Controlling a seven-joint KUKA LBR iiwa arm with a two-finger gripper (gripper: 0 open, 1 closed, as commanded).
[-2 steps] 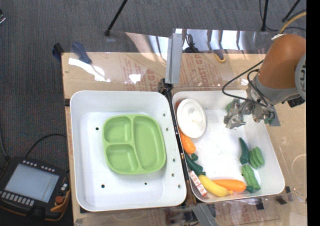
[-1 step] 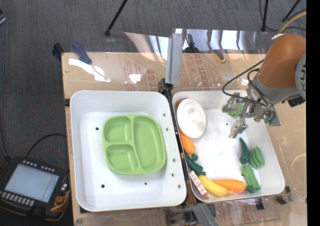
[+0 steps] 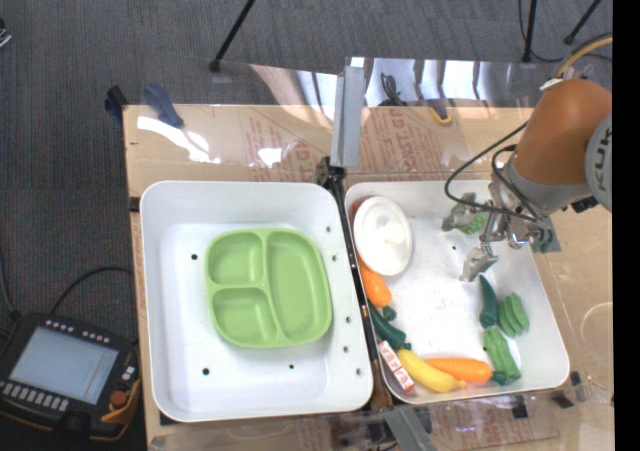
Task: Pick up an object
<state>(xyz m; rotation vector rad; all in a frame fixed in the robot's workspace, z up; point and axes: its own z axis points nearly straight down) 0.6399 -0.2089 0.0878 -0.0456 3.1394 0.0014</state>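
Nearest the camera, along the near wall of the right bin (image 3: 556, 359), lie a toy banana (image 3: 427, 372), a toy carrot (image 3: 462, 369) and a small red-and-white carton (image 3: 396, 367).

The claw (image 3: 482, 261) hangs over the right bin's far-right part, above bare white floor. Its fingers appear slightly parted with nothing between them, though at this size and slant the gap is hard to judge.

Just beside it, toward the near side, lie dark green toy vegetables: a slim one (image 3: 487, 301), a ridged one (image 3: 514, 314) and a third (image 3: 500, 354) by the carrot. Any of these may serve as the object to pick up, and the slim one is closest.

Further left in the same bin sit a white bowl (image 3: 385, 234), a second orange carrot (image 3: 376, 287) and another green piece (image 3: 390, 329) against the dividing wall. The left bin (image 3: 170, 269) holds a green divided plate (image 3: 268, 287). Both bins rest on the desk (image 3: 250, 144).

For a sound grasp, the claw should probably centre over the slim green piece, turn so the fingers straddle its narrow width, open fully, descend to the floor and only then close. The ridged neighbour lies close and could be nudged.
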